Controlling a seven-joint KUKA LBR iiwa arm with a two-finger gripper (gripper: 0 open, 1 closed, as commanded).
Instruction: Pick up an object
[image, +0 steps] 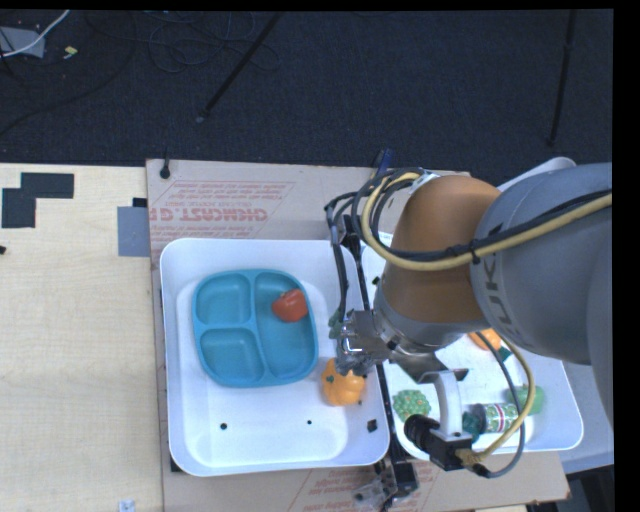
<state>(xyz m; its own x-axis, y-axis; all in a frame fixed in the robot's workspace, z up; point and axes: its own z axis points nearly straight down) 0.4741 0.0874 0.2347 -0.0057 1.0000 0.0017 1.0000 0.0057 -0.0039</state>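
Gripper (348, 358) is hanging low at the left bin's (190, 420) right edge, touching the top of an orange toy (343, 388); can't tell its state or any grasp. Red object (290, 305) is sitting in a blue divided tray (245, 340). Green items (410, 405) are lying in the right bin (570, 425).

Dark blue-black carpet floor (300, 80) running across top of view, thin black cables (235, 65) lying over it. Light wood bench top (70, 350) taking up left side w/ 2 dark patches (40, 195) + 1 grey square (132, 228) sitting near its top edge. Brown cardboard sheet (225, 200) w/ red print lying on bench. Lighting looking even, no hard shadows.
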